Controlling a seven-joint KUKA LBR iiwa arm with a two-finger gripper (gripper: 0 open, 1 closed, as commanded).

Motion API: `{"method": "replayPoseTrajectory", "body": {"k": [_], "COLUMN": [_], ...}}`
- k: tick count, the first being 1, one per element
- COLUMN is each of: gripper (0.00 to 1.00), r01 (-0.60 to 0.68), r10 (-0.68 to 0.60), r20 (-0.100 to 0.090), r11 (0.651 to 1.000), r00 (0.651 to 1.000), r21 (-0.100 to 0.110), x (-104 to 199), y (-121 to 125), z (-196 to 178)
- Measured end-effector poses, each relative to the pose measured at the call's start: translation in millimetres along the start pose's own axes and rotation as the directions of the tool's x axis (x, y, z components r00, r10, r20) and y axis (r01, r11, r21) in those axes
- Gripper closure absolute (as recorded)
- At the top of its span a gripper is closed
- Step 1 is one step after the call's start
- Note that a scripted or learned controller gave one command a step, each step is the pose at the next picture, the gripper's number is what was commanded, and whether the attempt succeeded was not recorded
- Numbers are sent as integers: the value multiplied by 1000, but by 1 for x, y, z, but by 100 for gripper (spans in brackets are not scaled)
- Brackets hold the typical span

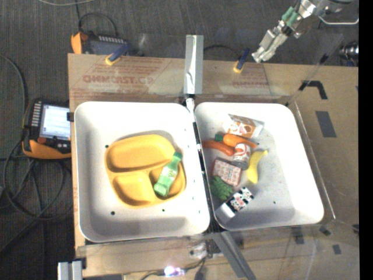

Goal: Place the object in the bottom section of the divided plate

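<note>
Green plastic bottle [168,176] lies tilted on glossy yellow divided plate [131,156].

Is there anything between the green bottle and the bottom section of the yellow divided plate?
Nothing visible blocks it. The green plastic bottle lies tilted on the yellow divided plate in the left white bin, partly across a ridge, beside the bottom section. The gripper hangs above the bench, away from both bins.

A cardboard-covered bench [326,156] carries two shallow white bins side by side: the left bin [87,214] and the right bin [297,209], touching along their inner edges. Two clamps, one at far left [116,53] and one at far right [242,61], grip the far edge.
</note>
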State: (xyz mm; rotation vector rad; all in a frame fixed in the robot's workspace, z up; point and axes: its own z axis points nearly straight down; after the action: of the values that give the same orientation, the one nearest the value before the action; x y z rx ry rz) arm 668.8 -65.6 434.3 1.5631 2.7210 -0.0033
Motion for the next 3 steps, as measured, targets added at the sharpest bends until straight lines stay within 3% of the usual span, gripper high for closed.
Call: {"method": "replayPoseTrajectory", "body": {"k": [1, 2, 3], "gripper": [100, 100, 100], "r01": [208, 183, 141], "r10": [-208, -183, -141], "r20": [1, -3, -1], "r11": [978, 983, 990], "r00": [978, 983, 990], "r21": [-1, -1, -1], "x": [-63, -9, -74], "y": [-37, -87, -47], "z": [0, 40, 0]}}
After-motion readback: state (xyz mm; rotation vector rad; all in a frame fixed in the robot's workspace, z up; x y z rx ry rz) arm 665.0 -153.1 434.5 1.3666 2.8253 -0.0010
